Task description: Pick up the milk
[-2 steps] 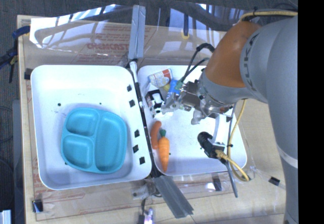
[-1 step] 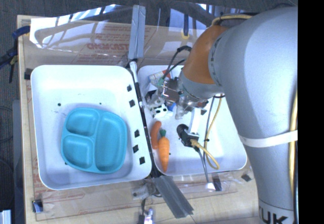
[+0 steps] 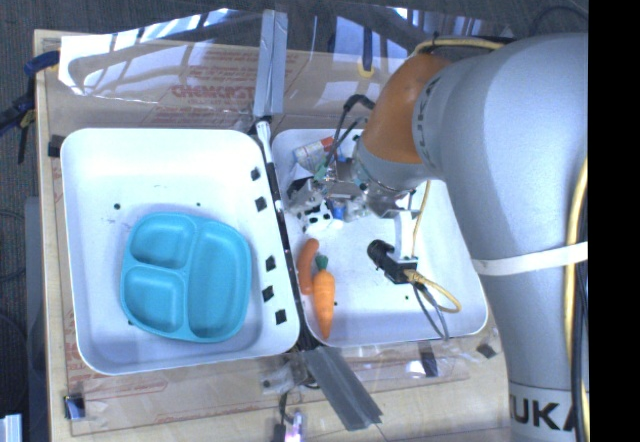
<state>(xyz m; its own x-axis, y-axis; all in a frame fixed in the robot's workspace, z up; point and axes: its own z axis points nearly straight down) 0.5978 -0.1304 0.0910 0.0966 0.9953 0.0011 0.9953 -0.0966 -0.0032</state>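
The milk point(image 3: 319, 220) is a small white carton with black cow spots, lying in the right bin point(image 3: 450, 315) near its left wall. Only its lower part shows; the rest is under the gripper. My gripper point(image 3: 327, 188) reaches in from the right, low over the bin's upper left part, directly above and touching or nearly touching the milk. The big grey arm with its orange band point(image 3: 395, 115) covers the bin's right half.
An orange carrot point(image 3: 323, 295) and a smaller reddish piece point(image 3: 308, 263) lie just below the milk. A white and red item point(image 3: 311, 151) sits in the right bin's far corner. The left bin point(image 3: 90, 170) holds a blue divided plate point(image 3: 187, 275).
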